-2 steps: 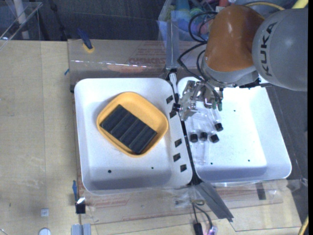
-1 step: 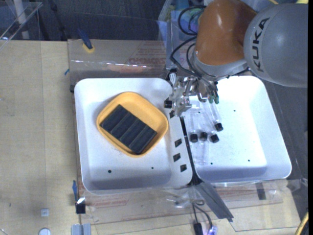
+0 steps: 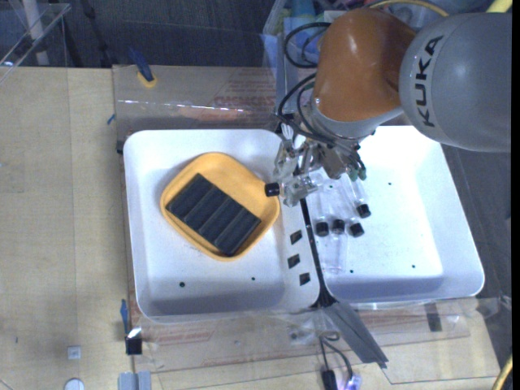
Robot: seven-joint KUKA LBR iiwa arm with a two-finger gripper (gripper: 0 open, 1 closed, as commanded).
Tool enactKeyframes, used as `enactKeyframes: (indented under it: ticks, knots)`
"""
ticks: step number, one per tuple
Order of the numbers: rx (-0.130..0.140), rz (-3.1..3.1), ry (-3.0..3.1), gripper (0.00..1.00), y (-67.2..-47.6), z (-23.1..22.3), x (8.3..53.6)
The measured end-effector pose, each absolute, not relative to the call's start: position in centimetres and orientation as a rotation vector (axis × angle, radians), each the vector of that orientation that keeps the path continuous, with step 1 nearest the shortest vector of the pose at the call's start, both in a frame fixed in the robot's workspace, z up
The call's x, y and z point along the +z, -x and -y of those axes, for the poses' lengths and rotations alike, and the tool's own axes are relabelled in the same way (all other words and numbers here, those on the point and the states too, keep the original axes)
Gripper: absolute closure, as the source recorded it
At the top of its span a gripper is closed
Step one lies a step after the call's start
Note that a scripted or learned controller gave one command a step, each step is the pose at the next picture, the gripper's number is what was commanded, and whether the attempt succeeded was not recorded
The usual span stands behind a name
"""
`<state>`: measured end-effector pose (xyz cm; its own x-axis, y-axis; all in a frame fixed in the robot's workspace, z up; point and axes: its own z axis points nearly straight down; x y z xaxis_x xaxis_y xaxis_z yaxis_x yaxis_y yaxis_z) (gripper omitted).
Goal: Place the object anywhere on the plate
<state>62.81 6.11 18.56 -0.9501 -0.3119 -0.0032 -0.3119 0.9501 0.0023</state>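
A yellow, rounded-square plate [image 3: 213, 204] lies tilted in the left bin [image 3: 154, 291]. A black ridged rectangular object [image 3: 211, 211] rests flat on the plate, covering most of its middle. My gripper [image 3: 335, 216] hangs under the orange-banded wrist, just right of the divider between the bins and over the left part of the right bin [image 3: 422, 258]. It sits to the right of the plate, apart from the black object.
The grey arm [image 3: 455, 63] reaches in from the upper right over the right bin. Small black clips [image 3: 296, 260] sit along the divider. A clear panel with a blue clamp [image 3: 145, 73] stands behind the left bin. Cables and clutter lie at the back.
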Motion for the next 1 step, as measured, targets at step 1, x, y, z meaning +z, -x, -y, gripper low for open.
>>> enactKeyframes:
  ticks: [1]
  knots:
    - [0.004,-3.099,0.495,0.0,-62.82,-6.07,18.58]
